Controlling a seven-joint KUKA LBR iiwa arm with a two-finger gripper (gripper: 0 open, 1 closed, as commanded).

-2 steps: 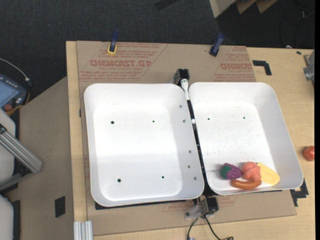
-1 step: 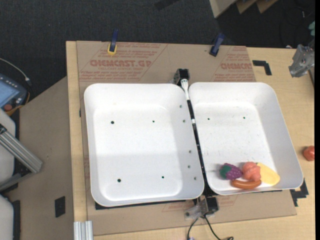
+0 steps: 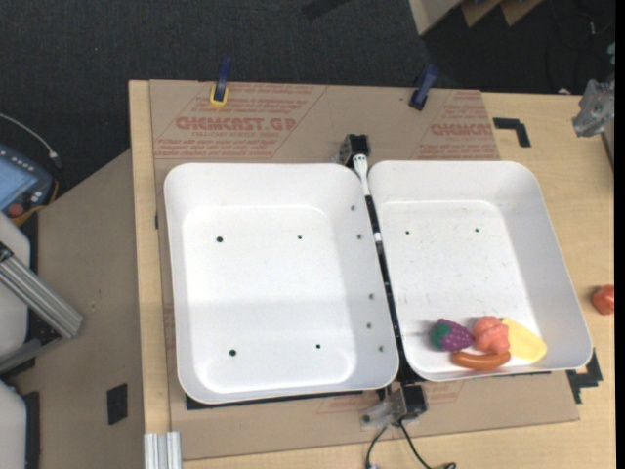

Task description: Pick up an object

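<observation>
A small cluster of toy food lies in the near right corner of the right bin (image 3: 459,170). It holds a purple bunch of grapes (image 3: 451,335), an orange-red lumpy piece (image 3: 492,333), a yellow flat piece (image 3: 527,344) and a curved orange sausage-like piece (image 3: 480,361) along the front wall. The pieces touch one another.
The left bin (image 3: 254,171) stands beside the right one, and black clips join them along the middle seam. A small orange object (image 3: 604,300) lies on the bench outside the right bin. A grey metal part (image 3: 595,110) sits at the far right edge. Cardboard lies under both bins.
</observation>
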